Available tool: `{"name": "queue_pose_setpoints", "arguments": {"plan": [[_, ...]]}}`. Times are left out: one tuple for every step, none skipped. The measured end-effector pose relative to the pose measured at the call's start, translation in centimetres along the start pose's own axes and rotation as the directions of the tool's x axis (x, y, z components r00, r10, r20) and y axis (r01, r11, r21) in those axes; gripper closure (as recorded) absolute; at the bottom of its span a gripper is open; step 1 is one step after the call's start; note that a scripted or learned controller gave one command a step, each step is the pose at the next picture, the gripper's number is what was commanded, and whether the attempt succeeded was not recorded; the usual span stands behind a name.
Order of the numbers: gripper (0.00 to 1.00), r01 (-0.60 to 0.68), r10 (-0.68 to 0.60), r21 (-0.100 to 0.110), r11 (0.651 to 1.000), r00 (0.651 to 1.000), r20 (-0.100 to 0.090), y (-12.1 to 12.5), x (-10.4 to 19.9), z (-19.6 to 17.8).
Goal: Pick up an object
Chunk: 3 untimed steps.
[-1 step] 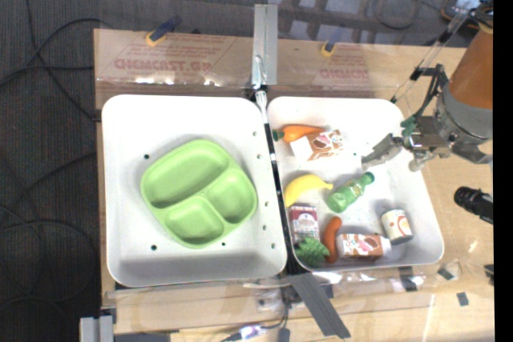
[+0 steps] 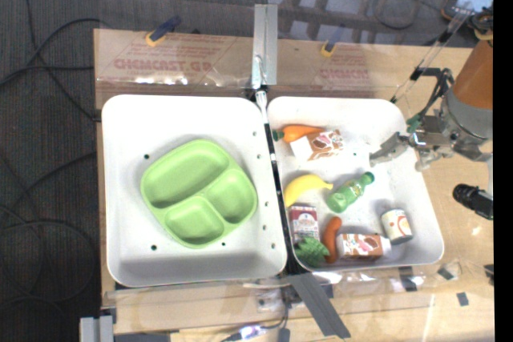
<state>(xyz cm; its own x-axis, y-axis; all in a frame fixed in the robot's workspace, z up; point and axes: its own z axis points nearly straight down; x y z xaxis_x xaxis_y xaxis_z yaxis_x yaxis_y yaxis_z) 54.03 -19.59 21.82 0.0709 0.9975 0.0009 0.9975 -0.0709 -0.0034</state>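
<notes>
**Nothing picked yet**

The gripper [image 2: 390, 148] hangs over the right bin [image 2: 417, 196], near its far right corner, above a bare patch of floor. Whether its jaws stand wide or narrow I cannot tell, but nothing sits between them. The candidates lie in that bin: green bottle [image 2: 350, 190], banana [image 2: 304, 187], carrot [image 2: 295, 132], small can [image 2: 396, 225]. Descent, grasp and lift remain.
</notes>
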Motion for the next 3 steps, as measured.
{"name": "queue_pose_setpoints", "arguments": {"plan": [[0.0, -0.019, 0.019, 0.0, 1.0, 1.0, 0.002, 3.1, -1.3, 3.8], [0.0, 0.063, -0.063, -0.013, 0.998, 0.998, 0.004, -1.7, 2.3, 12.9], [0.0, -0.019, 0.019, -0.02, 1.0, 1.0, 0.005, -5.2, 1.9, 12.8]]}}
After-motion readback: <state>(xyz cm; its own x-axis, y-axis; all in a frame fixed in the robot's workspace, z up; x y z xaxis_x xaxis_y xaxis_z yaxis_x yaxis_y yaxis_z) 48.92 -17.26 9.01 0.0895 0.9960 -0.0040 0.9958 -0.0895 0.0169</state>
